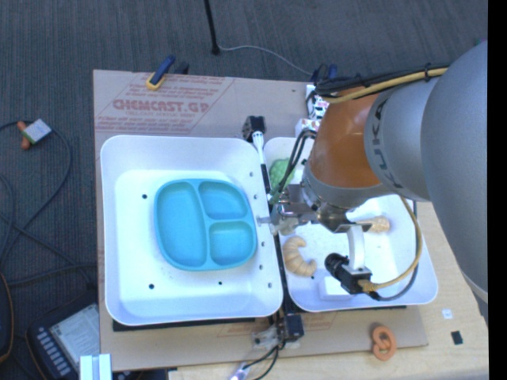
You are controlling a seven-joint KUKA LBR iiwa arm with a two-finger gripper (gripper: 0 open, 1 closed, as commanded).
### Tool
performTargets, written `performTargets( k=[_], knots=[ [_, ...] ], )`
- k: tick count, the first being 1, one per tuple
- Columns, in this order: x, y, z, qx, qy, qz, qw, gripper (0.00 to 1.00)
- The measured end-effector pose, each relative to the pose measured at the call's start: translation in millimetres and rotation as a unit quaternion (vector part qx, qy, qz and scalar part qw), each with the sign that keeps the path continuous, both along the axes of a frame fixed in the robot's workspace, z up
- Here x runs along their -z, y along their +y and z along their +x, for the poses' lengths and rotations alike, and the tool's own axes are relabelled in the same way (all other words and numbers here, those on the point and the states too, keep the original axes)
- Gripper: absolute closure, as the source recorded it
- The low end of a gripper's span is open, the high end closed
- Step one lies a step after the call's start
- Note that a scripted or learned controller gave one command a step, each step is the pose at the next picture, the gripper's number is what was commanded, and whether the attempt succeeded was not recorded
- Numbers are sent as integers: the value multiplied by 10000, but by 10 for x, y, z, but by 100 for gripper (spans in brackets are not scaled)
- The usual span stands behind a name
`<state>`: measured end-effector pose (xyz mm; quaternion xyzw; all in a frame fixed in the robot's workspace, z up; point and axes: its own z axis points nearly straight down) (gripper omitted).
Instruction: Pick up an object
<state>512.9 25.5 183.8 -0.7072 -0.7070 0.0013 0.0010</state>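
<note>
The arm [372, 149] reaches in over the right bin [424, 287] and covers most of it, with the gripper [285, 212] low beside the wall that the two bins share; whether it is open or closed cannot be told. A croissant [298, 256] lies just below the gripper on bare bin floor, and a green object [279, 170] peeks out above it. In the left bin [119, 212] a blue divided plate [204, 224] sits mid-floor, with white margin along every wall.
</note>
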Motion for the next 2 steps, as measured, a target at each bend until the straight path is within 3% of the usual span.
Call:
performTargets(
  k=[1,2],
  knots=[
    [75,-1589,-126,15,-7,-11,10000,100],
    [-2,-921,-294,-6,-6,5,10000,100]
  ],
)
